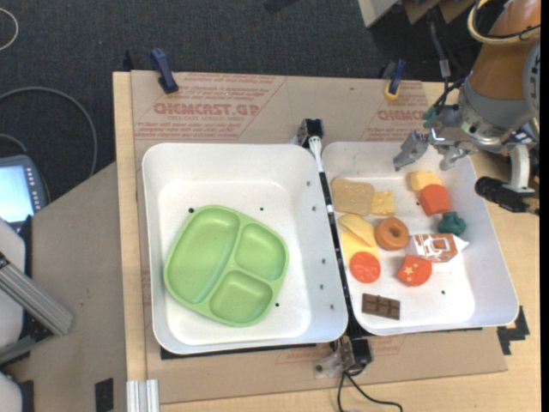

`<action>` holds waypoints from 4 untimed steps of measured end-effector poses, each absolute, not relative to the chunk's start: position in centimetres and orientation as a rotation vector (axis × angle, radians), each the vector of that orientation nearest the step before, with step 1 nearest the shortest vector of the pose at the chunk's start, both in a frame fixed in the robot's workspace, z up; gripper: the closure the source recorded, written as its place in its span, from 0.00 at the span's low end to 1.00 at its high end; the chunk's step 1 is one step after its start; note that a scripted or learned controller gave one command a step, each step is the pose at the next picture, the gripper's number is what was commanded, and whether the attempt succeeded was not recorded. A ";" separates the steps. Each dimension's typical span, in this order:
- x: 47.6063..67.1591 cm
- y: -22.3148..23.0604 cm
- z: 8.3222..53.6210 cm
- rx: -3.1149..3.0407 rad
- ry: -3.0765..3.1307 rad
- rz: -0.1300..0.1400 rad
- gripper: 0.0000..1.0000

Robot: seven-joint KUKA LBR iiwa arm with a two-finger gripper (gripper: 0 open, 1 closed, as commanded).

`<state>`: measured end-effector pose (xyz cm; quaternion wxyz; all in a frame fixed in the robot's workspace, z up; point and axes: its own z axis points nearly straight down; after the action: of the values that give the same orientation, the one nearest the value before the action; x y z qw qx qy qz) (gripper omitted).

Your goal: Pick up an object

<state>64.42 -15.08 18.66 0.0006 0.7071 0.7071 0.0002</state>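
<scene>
Arm: a grey arm (502, 101) with an orange band enters from the upper right of the frame.
Pincer: the pincer (431, 151) hangs over the upper edge of the right bin; its two fingers are spread apart with nothing between them.
Bench: a brown board-covered bench (257, 101) carries two shallow white bins side by side.
Left bin: the left bin (171, 170) holds a green divided plate (226, 264) with three compartments, lying toward the lower left of the bin.
Right bin: the right bin (489, 290) holds a cluster of toy food.
Upper items: a tan bread slice (352, 196) lies near the bin's left wall, a small yellow piece (383, 202) just beside it; a yellow block (422, 180) touches an orange-red block (435, 199), both just below the pincer.
Middle items: a yellow banana-like piece (356, 229), a brown doughnut (393, 233), a white and orange packet (438, 246) and a teal object (452, 224).
Lower items: a red tomato (365, 267), a red strawberry-like piece (414, 271) and a dark chocolate bar (381, 305) nearest the bottom.
Clamps: a blue clamp (163, 69) and another blue and yellow clamp (395, 77) grip the board's top edge.
</scene>
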 end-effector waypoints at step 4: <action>48.0 -0.4 19.0 2.208 2.230 0.012 1.00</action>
<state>47.99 -0.44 18.97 0.0016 0.7037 0.7105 0.0039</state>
